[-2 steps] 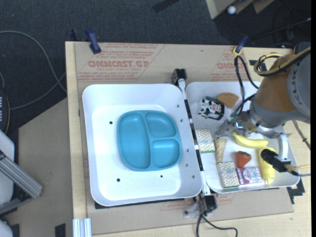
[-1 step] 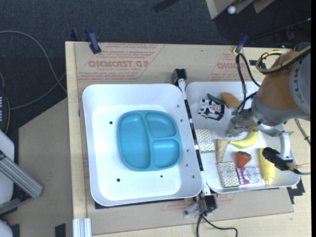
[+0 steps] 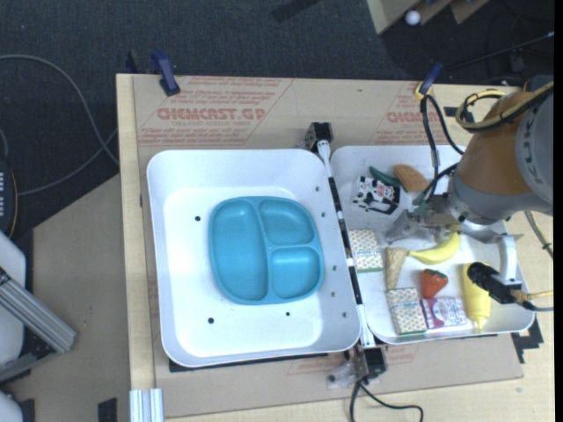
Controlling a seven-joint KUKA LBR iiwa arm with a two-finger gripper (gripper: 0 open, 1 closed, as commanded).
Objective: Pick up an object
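Gripper [image 3: 420, 225] low in right bin [image 3: 521, 322], fingers spread, holding nothing, banana [image 3: 437, 251] just beside. Blue plate [image 3: 264, 249] in left bin [image 3: 167, 183].

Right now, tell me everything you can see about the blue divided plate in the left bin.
The blue divided plastic plate is a rounded, smooth tray in a uniform light blue, moulded into three compartments: one long section along its left side and two smaller ones stacked on its right. It lies flat, face up, roughly in the middle of the left white shallow bin, turned slightly askew to the bin's walls. All three compartments hold nothing. It rests on the bin floor and touches no other object.
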